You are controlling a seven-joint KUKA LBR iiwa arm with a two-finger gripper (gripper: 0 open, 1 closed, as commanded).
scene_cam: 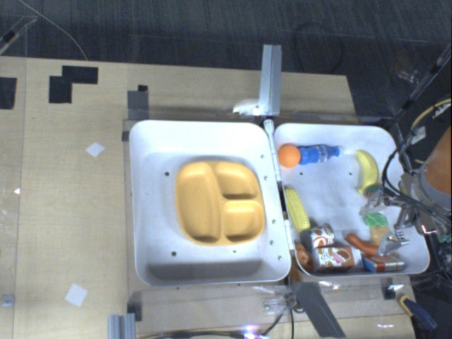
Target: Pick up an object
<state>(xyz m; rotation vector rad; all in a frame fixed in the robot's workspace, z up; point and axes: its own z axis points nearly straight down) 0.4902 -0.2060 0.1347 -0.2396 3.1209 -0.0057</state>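
- Left bin, centre frame: holds a yellow tray.
- Right bin: corn, can, bottle, banana.
- Gripper, lower right: finger state cannot be told. Advise descending squarely on one isolated object, such as the banana.

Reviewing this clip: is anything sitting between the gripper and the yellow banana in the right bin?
Nothing visible blocks it. The gripper hangs over the right side of the right white bin, and the yellow banana lies just beyond it on bare bin floor. A small green and yellow item lies beside the gripper, not across that path.
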